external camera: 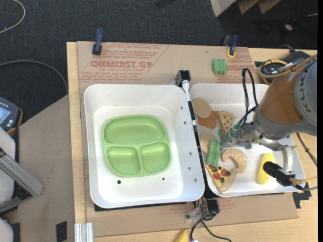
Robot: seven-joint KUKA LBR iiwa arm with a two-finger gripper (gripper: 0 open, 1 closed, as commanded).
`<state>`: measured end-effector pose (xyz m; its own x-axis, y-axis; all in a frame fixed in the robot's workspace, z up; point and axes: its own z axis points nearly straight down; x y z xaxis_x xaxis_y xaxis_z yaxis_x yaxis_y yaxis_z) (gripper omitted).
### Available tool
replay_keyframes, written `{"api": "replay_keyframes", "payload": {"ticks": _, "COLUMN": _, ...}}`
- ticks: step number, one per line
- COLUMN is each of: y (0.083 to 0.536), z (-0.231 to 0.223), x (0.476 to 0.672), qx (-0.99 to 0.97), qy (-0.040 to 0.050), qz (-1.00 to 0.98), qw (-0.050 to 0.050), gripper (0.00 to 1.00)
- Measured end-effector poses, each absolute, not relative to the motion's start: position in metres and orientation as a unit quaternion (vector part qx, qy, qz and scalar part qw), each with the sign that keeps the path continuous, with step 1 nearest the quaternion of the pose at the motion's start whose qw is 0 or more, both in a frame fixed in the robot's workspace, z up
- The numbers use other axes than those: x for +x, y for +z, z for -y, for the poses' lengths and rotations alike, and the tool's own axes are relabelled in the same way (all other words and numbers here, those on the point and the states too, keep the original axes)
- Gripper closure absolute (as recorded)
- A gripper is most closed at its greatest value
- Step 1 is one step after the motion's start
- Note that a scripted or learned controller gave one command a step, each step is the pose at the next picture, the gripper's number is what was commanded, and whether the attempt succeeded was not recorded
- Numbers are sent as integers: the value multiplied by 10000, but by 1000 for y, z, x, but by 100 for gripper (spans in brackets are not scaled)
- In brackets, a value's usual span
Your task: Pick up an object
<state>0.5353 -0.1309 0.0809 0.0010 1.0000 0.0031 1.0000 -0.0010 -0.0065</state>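
Observation:
The right bin (252, 92) holds several toy foods: a round brown piece (202, 108), a pizza slice (226, 120), a green pod (213, 153), a croissant (235, 161), a second pizza slice (220, 176) and a yellow corn cob (264, 168). My gripper (236, 135) reaches in from the right and hangs low in this bin, just above the croissant, below the upper pizza slice and right of the green pod. The wrist hides what lies directly under it.
The left bin (96, 150) holds a green divided plate (136, 145). A small green toy (219, 66) lies on the cardboard behind the right bin. Blue clamps (98, 42) (232, 45) grip the board's far edge. Cables trail by the arm at the right.

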Motion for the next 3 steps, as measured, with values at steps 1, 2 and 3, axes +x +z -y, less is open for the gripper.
{"api": "replay_keyframes", "payload": {"ticks": 1, "y": 123, "z": 88, "x": 607, "qx": -7047, "qy": -36, "qz": 7095, "qw": -34, "gripper": 0}}
{"api": "replay_keyframes", "payload": {"ticks": 2, "y": 93, "z": 96, "x": 555, "qx": -7084, "qy": -22, "qz": 7058, "qw": -19, "gripper": 0}}
{"api": "replay_keyframes", "payload": {"ticks": 3, "y": 105, "z": 95, "x": 556, "qx": -7075, "qy": -33, "qz": 7067, "qw": -33, "gripper": 100}}
